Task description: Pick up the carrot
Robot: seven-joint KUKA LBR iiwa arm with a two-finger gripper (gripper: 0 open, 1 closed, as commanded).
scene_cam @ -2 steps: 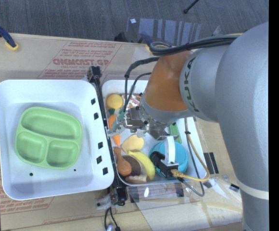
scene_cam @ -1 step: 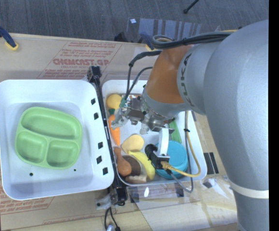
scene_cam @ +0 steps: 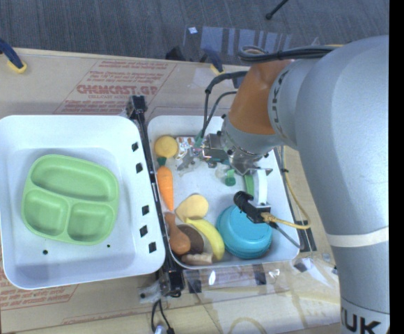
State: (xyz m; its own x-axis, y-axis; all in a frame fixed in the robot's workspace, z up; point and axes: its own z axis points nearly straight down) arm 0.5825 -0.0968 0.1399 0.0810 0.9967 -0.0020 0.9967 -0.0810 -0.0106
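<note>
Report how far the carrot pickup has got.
Done: the arm has reached into the right bin, and the claw sits above its upper part. In hand: nothing seen; the carrot lies along the bin's left wall, below the claw and apart from it. Left: lower onto the carrot, grip and lift. The green tray sits in the left bin.

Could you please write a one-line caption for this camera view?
Gripper hovers in the right bin near the carrot; green tray in the left bin.
</note>
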